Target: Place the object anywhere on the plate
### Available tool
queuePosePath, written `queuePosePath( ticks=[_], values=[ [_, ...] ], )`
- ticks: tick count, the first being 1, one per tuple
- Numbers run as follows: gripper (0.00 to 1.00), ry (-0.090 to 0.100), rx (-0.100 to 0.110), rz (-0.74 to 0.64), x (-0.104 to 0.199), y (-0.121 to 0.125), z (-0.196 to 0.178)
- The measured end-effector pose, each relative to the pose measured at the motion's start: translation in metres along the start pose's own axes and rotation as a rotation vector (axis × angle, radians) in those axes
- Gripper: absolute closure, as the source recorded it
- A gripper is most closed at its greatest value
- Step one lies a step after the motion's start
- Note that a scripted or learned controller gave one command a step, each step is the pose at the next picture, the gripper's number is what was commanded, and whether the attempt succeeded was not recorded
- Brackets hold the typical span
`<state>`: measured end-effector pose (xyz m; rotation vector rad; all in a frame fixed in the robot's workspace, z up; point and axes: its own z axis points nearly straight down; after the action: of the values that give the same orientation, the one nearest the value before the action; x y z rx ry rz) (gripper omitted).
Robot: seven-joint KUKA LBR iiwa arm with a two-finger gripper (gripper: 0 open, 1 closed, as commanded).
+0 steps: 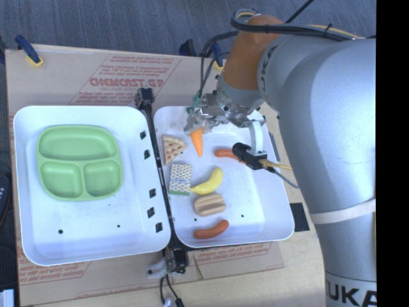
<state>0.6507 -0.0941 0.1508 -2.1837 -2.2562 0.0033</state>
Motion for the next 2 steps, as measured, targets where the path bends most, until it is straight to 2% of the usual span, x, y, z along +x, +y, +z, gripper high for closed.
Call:
queuePosePath(
  ticks=[1, 2],
  values=[
    [1.00, 0.001, 0.001, 0.206, 0.094, 0.009, -0.041],
    [1.00, 0.000, 0.004, 0.313, 0.146, -0.032, -0.040]
  ],
)
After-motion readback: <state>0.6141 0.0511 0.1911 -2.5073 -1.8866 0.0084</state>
